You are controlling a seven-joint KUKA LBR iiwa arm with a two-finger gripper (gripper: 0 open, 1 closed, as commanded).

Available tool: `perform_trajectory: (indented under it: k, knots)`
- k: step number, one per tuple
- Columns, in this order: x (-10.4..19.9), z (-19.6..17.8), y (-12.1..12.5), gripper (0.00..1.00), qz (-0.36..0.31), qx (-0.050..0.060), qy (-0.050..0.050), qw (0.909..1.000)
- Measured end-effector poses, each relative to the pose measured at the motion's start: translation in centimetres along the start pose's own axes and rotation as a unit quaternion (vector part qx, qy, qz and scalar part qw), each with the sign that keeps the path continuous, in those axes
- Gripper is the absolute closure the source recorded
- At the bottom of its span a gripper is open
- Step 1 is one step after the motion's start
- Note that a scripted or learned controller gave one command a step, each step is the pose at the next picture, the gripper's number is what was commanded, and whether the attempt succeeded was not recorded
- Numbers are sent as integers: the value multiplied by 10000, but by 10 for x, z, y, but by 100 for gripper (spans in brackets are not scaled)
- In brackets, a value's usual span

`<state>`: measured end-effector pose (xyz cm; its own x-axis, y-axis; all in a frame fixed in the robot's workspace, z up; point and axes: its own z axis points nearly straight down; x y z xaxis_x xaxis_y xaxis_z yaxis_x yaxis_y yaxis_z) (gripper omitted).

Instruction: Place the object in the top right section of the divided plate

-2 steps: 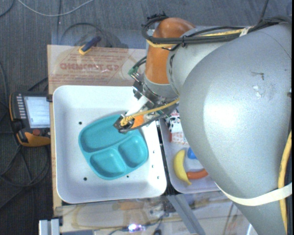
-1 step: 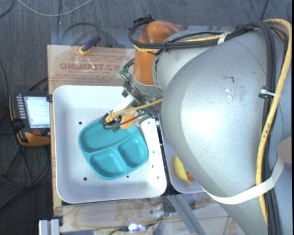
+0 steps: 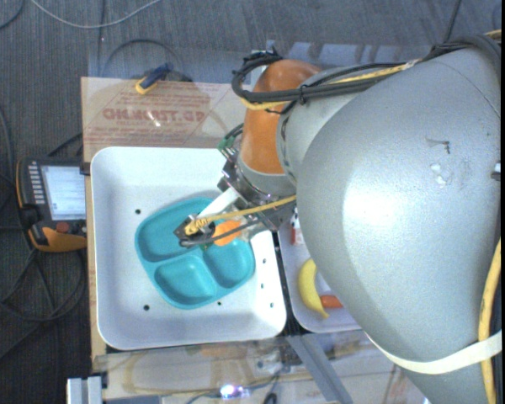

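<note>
Tool: your tool point(image 3: 195, 231) hangs low over the blue plate point(image 3: 164, 280), and its fingers look narrowed on the orange thing point(image 3: 229, 228), which shows between them; the view is small, so read that hold as likely rather than sure.
Thing's place: the orange thing sits at the tool's tip, above the plate's upper part near its right rim, inside the left bin point(image 3: 118, 175).
Thing's axis: it looks elongated, its long axis running roughly left to right across the view with a slight tilt; you can't tell from here which end is which.
Plate: three sections show, two smaller ones toward the bottom and a wider one above.
Step in hand: you are lowering and releasing into the top right section, judging by the tool's position.
Doing it well: bring the thing down inside one section's walls, clear of the ridge, then open slowly and lift straight up.
Neighbours: a banana point(image 3: 311, 289) lies in the right bin point(image 3: 296, 320), well apart.
</note>
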<state>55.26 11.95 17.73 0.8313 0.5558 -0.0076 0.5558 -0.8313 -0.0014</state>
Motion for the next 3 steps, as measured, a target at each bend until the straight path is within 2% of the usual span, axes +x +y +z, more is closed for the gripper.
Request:
perform_trajectory:
  k: [1, 2, 3]
  knots:
    - [67, -112, -31, 100, -535, -5, 13, 9986]
    - [-50, -67, -52, 100, -1147, 2, 1, 9934]
    - [-10, -97, -84, 100, -2446, -14, 6, 9696]
